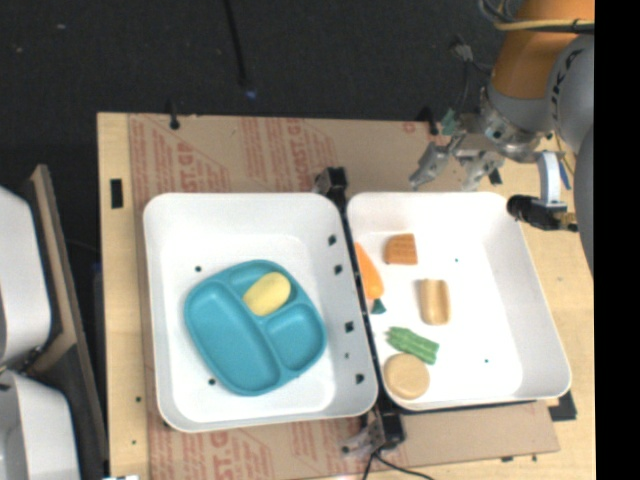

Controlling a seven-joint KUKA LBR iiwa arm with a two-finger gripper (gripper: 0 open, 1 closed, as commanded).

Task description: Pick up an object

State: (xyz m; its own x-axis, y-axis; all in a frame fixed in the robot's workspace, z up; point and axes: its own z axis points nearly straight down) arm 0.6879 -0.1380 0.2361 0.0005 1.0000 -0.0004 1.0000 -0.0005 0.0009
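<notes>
My gripper hangs above the far rim of the right bin, its fingers spread open with nothing between them. In that bin lie a brown square block, an orange carrot against the left wall, a tan roll, a green bean pod and a round tan disc. All of them sit nearer the front and left than the gripper. The left bin holds a blue divided plate with a yellow oval piece on it.
The two bins meet at a black-clipped divider. Cardboard covers the bench behind the bins. The right half of the right bin is bare white floor. The arm's orange band rises at the top right.
</notes>
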